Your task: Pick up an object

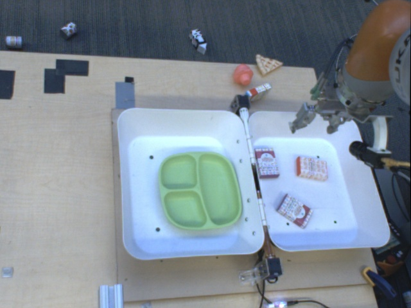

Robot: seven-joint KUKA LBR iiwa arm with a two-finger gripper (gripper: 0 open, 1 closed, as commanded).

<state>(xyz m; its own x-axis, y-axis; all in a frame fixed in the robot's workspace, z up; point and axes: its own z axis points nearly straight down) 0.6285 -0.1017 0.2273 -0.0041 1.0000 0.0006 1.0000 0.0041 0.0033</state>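
Since the two-finger gripper (316, 119) hangs with its fingers spread wide and holding nothing, no pick is done. The orange rectangular packet (312, 168) lies just below it in the right white bin (359, 236), untouched; descent and grasp remain.

A wooden bench (58, 191) bears two white bins (138, 191).
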